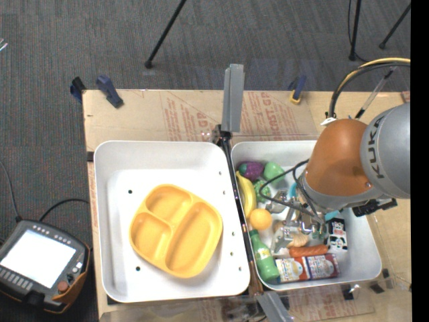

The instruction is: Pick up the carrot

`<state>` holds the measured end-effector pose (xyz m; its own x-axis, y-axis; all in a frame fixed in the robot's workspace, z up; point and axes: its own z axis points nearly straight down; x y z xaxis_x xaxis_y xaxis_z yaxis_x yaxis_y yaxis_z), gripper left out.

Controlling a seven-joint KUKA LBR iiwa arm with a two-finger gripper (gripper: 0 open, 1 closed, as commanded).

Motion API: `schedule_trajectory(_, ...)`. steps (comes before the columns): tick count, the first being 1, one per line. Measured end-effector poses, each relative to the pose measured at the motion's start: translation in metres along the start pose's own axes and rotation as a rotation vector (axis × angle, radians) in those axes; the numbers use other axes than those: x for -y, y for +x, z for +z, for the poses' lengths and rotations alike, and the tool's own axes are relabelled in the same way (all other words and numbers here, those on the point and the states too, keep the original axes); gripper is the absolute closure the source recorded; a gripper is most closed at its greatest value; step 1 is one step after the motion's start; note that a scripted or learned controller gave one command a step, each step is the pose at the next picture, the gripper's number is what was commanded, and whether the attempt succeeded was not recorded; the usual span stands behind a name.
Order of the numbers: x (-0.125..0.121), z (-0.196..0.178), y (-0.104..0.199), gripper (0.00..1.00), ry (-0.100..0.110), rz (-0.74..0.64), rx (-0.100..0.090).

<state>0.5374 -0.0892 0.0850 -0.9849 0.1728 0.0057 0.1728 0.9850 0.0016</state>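
Now two white bins sit side by side. One yellow tray (176, 229) lies in the left bin (114, 173). One carrot (310, 251) lies near the front of the right bin (371, 253), beside one banana (246, 194), one orange ball (260, 219) and one green bottle (265, 259). Just above the carrot hangs the gripper (295, 230); I cannot tell its jaw state.

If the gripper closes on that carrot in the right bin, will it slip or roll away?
The carrot looks like smooth, tapered toy plastic, so it would probably stay stiff yet could squirt out of a pinch. Lying flat against the juice carton, it has little room to roll.
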Motion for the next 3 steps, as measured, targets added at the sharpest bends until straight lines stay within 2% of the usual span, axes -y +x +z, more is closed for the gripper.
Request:
schedule_trajectory(1, -0.005, -0.011, 0.003, 0.00, 0.003, -0.031, 0.009)
schedule_trajectory(2, -0.007, -0.005, 0.006, 0.00, 0.004, -0.176, 0.012)
schedule_trajectory(3, 0.042, -0.024, 0.011, 0.00, 0.002, -0.124, 0.007)
